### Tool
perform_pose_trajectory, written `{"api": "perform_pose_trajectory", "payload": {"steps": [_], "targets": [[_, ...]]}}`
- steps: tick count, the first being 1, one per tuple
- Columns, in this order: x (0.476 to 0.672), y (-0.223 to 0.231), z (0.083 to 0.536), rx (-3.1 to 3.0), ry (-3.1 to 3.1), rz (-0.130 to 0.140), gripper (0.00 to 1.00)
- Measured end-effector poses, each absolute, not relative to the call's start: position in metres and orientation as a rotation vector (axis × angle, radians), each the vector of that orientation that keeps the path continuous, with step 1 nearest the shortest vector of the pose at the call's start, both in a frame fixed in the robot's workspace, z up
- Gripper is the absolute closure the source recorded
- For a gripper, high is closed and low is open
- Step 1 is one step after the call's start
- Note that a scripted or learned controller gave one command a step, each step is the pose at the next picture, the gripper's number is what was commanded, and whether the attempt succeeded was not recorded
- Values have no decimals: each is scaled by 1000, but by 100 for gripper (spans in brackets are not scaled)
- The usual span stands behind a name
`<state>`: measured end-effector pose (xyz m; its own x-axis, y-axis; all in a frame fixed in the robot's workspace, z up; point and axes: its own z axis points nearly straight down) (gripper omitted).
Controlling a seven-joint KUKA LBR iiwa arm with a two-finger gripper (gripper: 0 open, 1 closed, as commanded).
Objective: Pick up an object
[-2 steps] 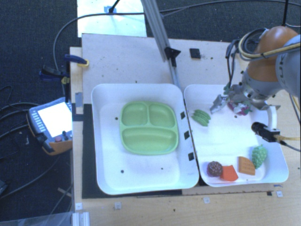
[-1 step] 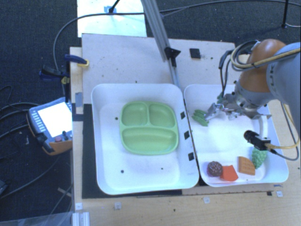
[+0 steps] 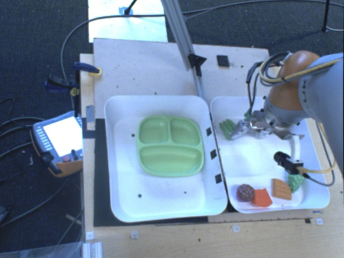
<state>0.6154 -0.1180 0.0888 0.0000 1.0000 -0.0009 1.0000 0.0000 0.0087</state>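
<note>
1. Camera view: two white bins side by side. Left bin [image 3: 123, 198] carries a green divided plate [image 3: 171, 145] at frame centre. Right bin [image 3: 317, 200] takes the arm [image 3: 317, 87] reaching in from right of frame.
2. Gripper [image 3: 236, 129] low over upper-left part of right bin, pointing toward frame left, right at a green ridged object [image 3: 227, 128].
3. Claw state: cannot tell. Metal parts blur into the green piece; touching or just beside, no clear view of it between anything. Not calling it held.
4. Step in hand, by judgement: final approach or closing on the green ridged object. No lift evident, object looks to be down at bin floor.
5. Other candidates, lower right of frame, clustered near right bin's front rim: brown round piece [image 3: 245, 192], orange-red piece [image 3: 262, 198], tan waffle-like square [image 3: 281, 189], small green leafy piece [image 3: 295, 183]. Well apart from gripper.
6. Arm pose: wrist bent down over right bin, orange band [image 3: 293, 79] at upper right, cable loop [image 3: 257, 79] arcing above the wrist. Black fitting [image 3: 285, 161] with yellow cable hanging below the wrist, over bin middle.
7. Next move calls for: confirming closure on the green piece, then straight lift clear of bin wall. Object sits near the divide between bins, so little side margin. If grip missed, re-centre before retry.
</note>
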Motion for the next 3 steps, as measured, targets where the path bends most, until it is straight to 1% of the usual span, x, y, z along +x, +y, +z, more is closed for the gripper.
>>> {"api": "perform_pose_trajectory", "payload": {"steps": [1,2,3], "targets": [[616,-117,99,2214,2216,12,100],[613,-123,146,2218,2217,5,100],[614,-123,211,2212,2222,7,100]]}}
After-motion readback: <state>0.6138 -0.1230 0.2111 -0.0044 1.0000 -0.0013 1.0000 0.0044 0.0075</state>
